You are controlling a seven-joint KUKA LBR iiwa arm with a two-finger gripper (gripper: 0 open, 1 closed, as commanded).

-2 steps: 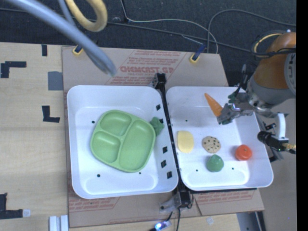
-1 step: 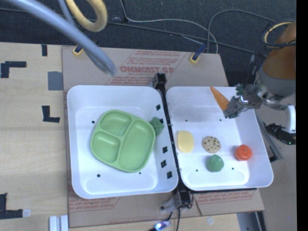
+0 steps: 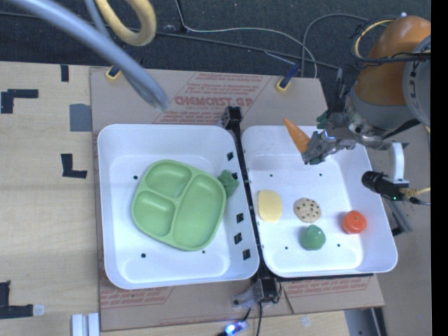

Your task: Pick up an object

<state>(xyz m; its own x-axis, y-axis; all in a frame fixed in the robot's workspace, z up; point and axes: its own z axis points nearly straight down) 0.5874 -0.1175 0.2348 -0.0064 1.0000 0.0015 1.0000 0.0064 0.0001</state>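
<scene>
In the right bin [image 3: 364, 257] lie a pale yellow piece [image 3: 269, 205], a speckled cookie [image 3: 306, 209], a green ball-shaped piece [image 3: 313, 238] and an orange-red piece [image 3: 354, 221]. An orange carrot [image 3: 297, 135] rests at the bin's far edge. My gripper [image 3: 314, 152] hangs over the far part of the right bin, just right of the carrot, its dark fingers pointing down-left. Nothing shows between them.
The left bin [image 3: 115, 187] holds a green divided plate [image 3: 180, 204] and a small dark green piece [image 3: 229, 182] by the divider. A grey tube and a yellow hose [image 3: 133, 12] cross the top left. Cables run along the back.
</scene>
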